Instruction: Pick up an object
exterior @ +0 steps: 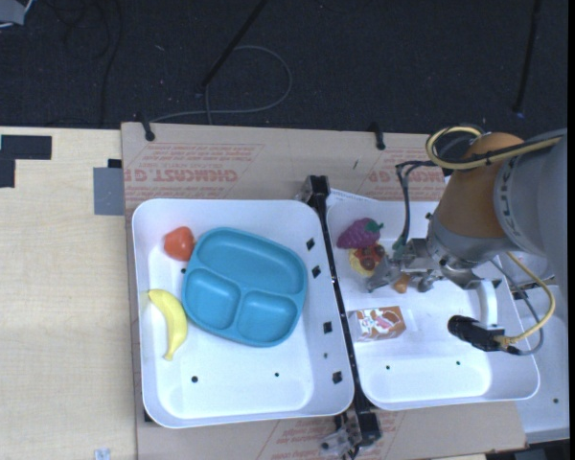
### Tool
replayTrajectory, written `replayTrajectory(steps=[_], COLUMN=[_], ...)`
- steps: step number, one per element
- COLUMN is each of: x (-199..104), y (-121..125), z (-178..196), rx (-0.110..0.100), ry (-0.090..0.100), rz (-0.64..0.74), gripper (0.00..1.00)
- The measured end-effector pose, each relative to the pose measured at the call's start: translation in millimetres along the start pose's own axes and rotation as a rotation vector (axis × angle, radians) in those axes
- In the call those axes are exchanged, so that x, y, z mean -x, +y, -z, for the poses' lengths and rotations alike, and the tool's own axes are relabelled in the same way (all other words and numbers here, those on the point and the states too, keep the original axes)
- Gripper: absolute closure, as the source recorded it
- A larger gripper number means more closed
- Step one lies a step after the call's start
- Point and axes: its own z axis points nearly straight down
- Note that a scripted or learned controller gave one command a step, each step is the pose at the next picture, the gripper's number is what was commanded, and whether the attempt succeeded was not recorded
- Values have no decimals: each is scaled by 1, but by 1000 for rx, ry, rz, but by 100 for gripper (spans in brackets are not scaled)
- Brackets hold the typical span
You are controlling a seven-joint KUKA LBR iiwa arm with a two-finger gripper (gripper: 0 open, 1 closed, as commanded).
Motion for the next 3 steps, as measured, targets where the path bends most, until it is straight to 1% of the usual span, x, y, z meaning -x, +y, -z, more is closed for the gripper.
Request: replayTrajectory(steps=[1, 2, 3], x=[1, 5, 3], y=[0, -1, -7], z=[12, 75, 135], rx=[1, 7, 8], ry=[0, -2, -2], rz=[-4, -4, 1], gripper=[100, 100, 100])
